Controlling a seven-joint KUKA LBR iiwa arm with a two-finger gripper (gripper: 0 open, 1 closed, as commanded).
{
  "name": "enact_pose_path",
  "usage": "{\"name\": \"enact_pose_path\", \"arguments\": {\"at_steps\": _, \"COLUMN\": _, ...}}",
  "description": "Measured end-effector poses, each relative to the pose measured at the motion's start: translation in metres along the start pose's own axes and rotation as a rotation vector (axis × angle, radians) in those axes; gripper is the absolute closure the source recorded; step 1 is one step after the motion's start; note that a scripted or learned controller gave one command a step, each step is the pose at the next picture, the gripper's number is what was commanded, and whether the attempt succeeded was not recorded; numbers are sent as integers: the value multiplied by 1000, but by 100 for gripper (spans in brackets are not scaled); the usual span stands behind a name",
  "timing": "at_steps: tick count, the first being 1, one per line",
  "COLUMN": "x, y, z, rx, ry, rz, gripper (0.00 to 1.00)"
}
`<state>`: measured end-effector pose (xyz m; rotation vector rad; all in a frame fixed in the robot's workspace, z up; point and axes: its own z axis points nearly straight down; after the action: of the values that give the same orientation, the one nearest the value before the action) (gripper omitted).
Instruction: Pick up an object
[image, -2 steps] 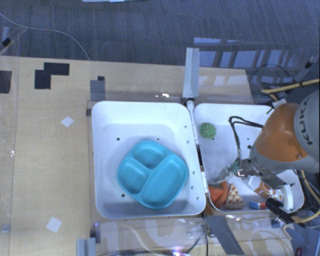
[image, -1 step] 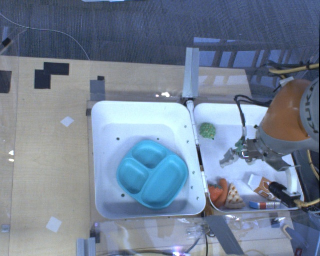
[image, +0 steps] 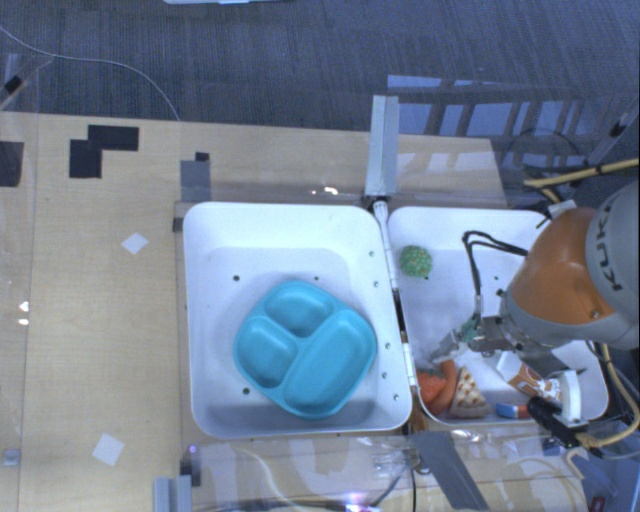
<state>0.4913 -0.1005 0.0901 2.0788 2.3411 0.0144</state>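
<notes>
My gripper (image: 466, 345) hangs low over the front of the right bin (image: 440, 300), under the orange wrist band (image: 560, 270). Its fingers look spread apart, and I see nothing between them. Just below it lie an orange carrot-like piece (image: 433, 386) and a tan textured piece (image: 467, 397), side by side against the bin's front wall. A fuzzy green ball (image: 416, 262) rests at the bin's back left, well apart from the gripper. A white tube with an orange label (image: 545, 385) lies to the gripper's right, partly under the arm.
The left bin (image: 215, 300) holds a blue divided plate (image: 305, 347). A small blue item (image: 508, 409) sits at the right bin's front edge. A black cable (image: 480, 250) loops off the wrist. The divider wall (image: 393, 300) runs close to the gripper's left.
</notes>
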Motion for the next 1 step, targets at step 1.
{"name": "enact_pose_path", "arguments": {"at_steps": 1, "x": -1, "y": 3, "z": -12, "rx": -9, "ry": -5, "rz": 0, "gripper": 100}}
